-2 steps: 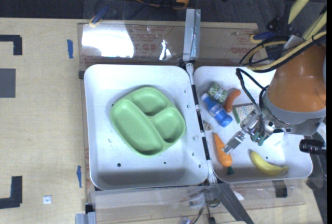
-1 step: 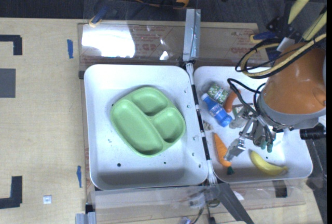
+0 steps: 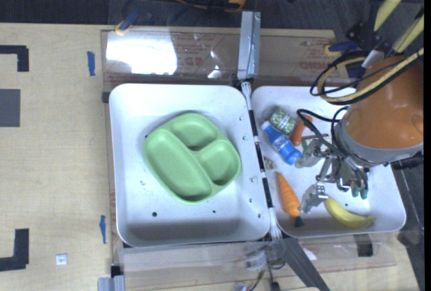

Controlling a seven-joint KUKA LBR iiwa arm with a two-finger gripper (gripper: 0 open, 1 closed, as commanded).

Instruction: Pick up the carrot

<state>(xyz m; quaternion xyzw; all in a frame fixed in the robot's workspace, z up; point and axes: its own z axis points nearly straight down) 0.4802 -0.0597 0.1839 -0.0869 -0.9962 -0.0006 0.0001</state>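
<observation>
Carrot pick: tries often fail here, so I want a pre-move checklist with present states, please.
1. Carrot in plain sight in the right bin: ok.
2. Carrot lies apart from the banana: ok.
3. Gripper lined up over the carrot: not ok, it sits just to the right of it.
4. Carrot between the fingers: not ok.
5. Finger opening wide enough: cannot tell.
6. Carrot apart from the bottle: ok.
</observation>
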